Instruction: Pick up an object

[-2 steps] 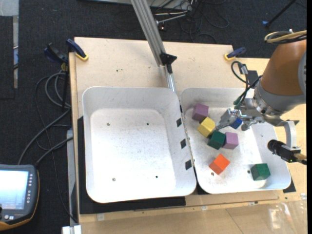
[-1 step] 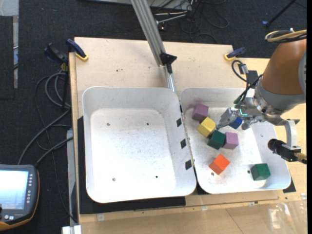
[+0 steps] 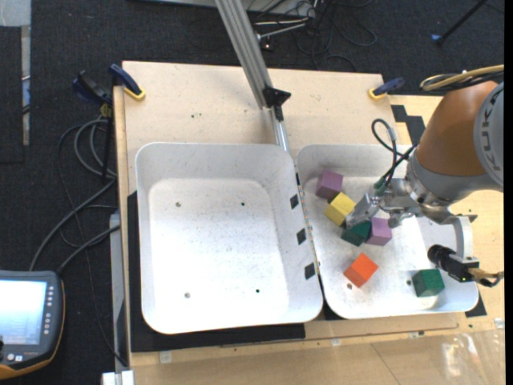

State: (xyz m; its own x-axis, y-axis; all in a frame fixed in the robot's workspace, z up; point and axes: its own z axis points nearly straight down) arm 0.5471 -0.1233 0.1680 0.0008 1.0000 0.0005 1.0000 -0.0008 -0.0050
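Observation:
Several small blocks lie in the right bin [image 3: 449, 299]: a purple one [image 3: 329, 184], a yellow one [image 3: 340, 208], a dark green one [image 3: 357, 233], a second purple one [image 3: 381, 231], an orange one [image 3: 361, 269] and a green one [image 3: 428, 282] near the front right corner. My gripper [image 3: 371, 209] reaches in from the right and hangs low over the cluster, between the yellow block and the second purple block, just above the dark green one. The wrist hides its tips.
The left bin [image 3: 160, 167] sits beside the right one, and their rims meet at the middle ridge [image 3: 306, 239]. A slanted metal pole [image 3: 244, 38] crosses the back of the bench. Clamps [image 3: 128, 83] hold the board's far corners.

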